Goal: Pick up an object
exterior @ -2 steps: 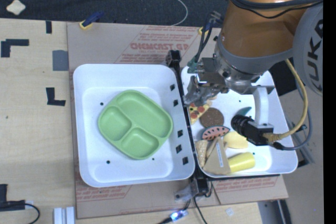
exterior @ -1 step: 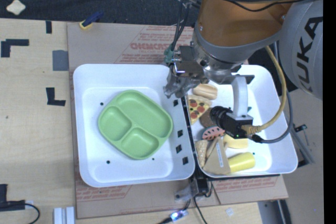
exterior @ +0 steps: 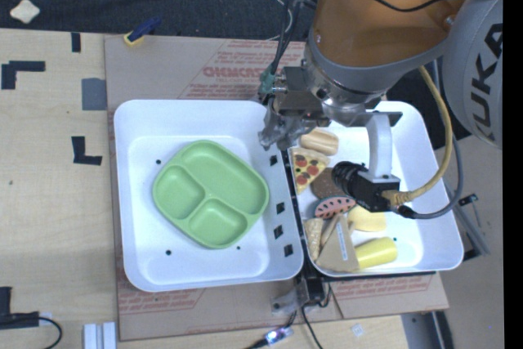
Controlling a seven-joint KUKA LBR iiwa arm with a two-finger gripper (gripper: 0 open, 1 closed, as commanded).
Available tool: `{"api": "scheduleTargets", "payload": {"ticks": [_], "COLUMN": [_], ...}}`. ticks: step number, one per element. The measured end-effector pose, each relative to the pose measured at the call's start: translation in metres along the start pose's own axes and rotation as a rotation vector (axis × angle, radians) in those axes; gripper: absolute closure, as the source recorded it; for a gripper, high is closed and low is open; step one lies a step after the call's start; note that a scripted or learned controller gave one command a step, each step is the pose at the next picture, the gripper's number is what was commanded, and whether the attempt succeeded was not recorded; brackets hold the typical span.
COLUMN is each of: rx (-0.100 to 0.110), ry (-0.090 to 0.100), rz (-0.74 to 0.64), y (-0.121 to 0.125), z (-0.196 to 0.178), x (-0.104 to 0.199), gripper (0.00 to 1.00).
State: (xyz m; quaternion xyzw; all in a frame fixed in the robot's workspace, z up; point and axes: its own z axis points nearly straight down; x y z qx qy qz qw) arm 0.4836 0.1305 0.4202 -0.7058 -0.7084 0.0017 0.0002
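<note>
Over the right white plastic bin (exterior: 429,257), at twelve o'clock, our metal two-finger gripper (exterior: 282,131) hovers. We cannot tell its opening. Nothing looks lifted yet; the grab remains.

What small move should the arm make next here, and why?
Probably a short descent onto the pizza slice. The end effector sits at the divider between the bins, beside the toy food in the right bin, with nothing seen between its fingers.
</note>
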Motion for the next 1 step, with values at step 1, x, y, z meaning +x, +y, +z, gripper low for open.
{"api": "scheduleTargets", "payload": {"ticks": [1], "rx": [0.002], "ry": [-0.001], "rz": [-0.001], "y": [0.0], "z": [-0.0094], "x": [0.0004], "gripper": [1.0]}}
